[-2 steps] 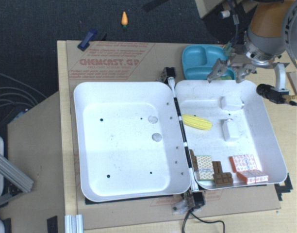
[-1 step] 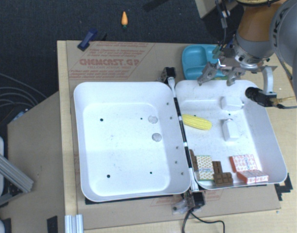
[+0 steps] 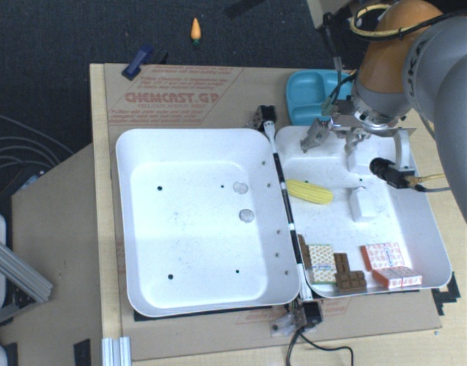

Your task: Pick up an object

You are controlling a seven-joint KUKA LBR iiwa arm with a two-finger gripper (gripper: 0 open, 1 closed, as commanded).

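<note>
- One fixed camera up high, tilted down at the counter [image 3: 180,90].
- Far enough back to catch both white bins: left bin [image 3: 195,219], right bin [image 3: 417,227].
- The arm [image 3: 417,52] enters from the right.

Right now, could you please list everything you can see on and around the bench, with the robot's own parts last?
Bins: two, white, side by side on the bench.
Corn cob: one, yellow, right bin, near its left wall.
Small boxes: about four, red-and-white, brown and pale, along the right bin's near edge.
White block: one, right bin, middle.
Blue tray: one, behind the right bin.
Carrot-like toy: one, orange, on the floor beyond the bench.
Blue item: one, at the bench's far edge.
Arm: one, grey with orange band.
Gripper: one, over the right bin's far end.
</note>
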